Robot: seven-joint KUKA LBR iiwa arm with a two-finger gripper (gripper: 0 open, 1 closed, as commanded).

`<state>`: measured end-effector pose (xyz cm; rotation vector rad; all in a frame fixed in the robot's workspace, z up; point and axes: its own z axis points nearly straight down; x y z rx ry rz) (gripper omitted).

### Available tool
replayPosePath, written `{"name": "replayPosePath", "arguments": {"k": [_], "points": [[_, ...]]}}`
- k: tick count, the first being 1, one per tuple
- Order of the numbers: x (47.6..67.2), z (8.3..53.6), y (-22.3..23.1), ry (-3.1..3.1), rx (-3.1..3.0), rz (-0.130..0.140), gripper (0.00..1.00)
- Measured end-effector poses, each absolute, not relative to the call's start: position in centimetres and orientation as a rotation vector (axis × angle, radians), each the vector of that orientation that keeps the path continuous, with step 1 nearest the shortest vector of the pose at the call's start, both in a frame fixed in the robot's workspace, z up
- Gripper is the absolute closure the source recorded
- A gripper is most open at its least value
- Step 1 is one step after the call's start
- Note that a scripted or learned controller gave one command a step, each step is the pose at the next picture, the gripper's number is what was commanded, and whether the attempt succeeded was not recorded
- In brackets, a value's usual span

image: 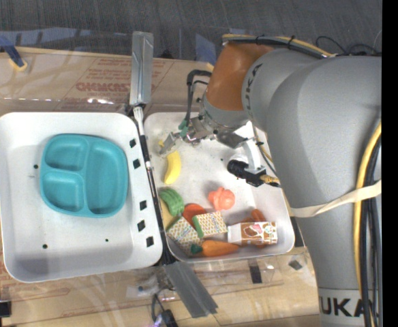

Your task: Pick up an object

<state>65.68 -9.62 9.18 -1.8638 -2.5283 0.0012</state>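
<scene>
My gripper (175, 139) hangs low over the far left corner of the right bin (274, 203), just above the upper tip of a yellow banana (172, 167). Nothing visibly sits in it. Toward the near end of that bin lie a green vegetable (172, 199), a pink-orange round fruit (221, 198), a red pepper (193, 212), two patterned boxes (210, 222), a carrot (219, 248) and a small brown-and-white carton (252, 234). The grey arm with its orange band (230, 73) covers the bin's right side.
The left bin (15, 244) holds a teal divided plate (84, 174). A black-clipped divider (144, 182) runs between the two bins. A black part of the wrist (243, 170) juts out over the right bin's middle.
</scene>
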Motion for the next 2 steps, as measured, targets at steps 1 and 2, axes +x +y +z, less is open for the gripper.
{"name": "replayPosePath", "arguments": {"k": [1, 2], "points": [[65.8, 10.3, -9.6, -2.532, -1.861, 0.0, 1.0], [65.7, 24.9, -3.0, -2.186, -2.257, 0.0, 1.0]]}}
